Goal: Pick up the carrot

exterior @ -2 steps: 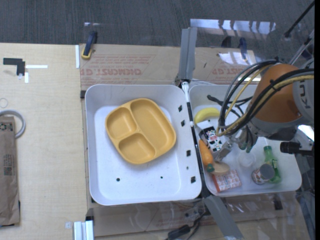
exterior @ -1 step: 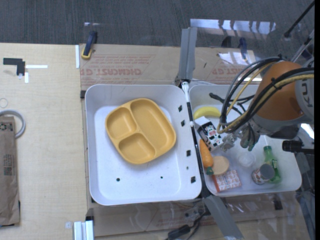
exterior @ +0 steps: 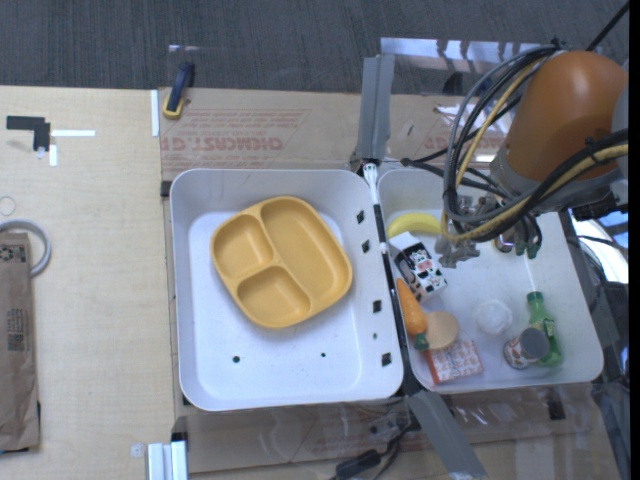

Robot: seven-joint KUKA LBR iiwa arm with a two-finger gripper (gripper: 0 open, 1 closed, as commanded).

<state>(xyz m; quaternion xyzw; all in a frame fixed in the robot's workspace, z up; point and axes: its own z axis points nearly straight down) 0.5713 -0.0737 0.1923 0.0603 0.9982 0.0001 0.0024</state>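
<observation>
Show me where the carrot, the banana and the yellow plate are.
carrot (exterior: 411, 311), camera view, middle of its orange body, by the right bin's left wall.
banana (exterior: 412, 225), camera view, middle of the yellow curve.
yellow plate (exterior: 300, 230), camera view, floor of its largest compartment.

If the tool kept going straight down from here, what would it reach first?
Probably the small black-and-white box just below the tool, not the orange carrot, which lies nearer the camera. Depth is hard to judge.
</observation>
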